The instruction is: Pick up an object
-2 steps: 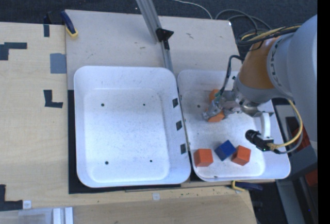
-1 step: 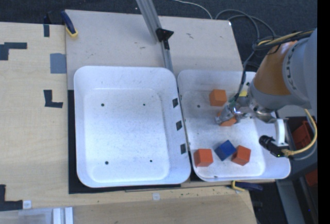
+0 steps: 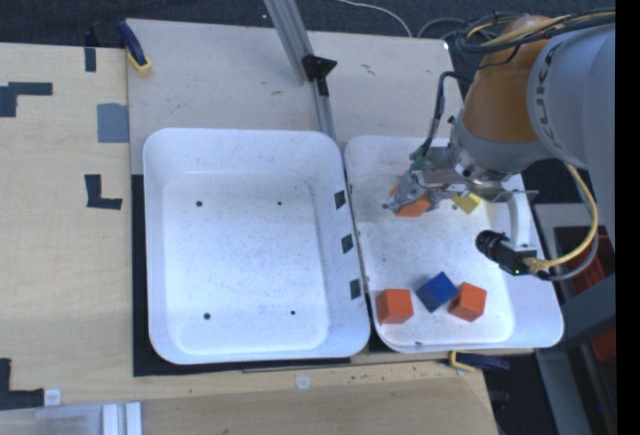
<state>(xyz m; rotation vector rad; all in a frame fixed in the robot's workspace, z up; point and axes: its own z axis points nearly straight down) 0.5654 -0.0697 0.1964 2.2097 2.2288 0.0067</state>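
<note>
Nearby — tool (image 3: 412, 195) on orange block (image 3: 413, 208) | blue cube (image 3: 437, 291) apart — unobstructed

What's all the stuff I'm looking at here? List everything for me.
Bins: 2, white, side by side on the bench; left bin, right bin.
Orange blocks: 2, near the right bin's front edge; one at left, one at right.
Blue block: 1, between those two orange blocks.
Orange object: 1, right bin, at the gripper's tip; hold unclear.
Yellow object: 1, right bin, beside the gripper.
Metal pole: 1, grey, slanting behind the bins.
Clamp: 1, blue and yellow, bench's far left corner.
Arm: 1, grey with orange band, over the right bin.
Gripper: 1.
</note>
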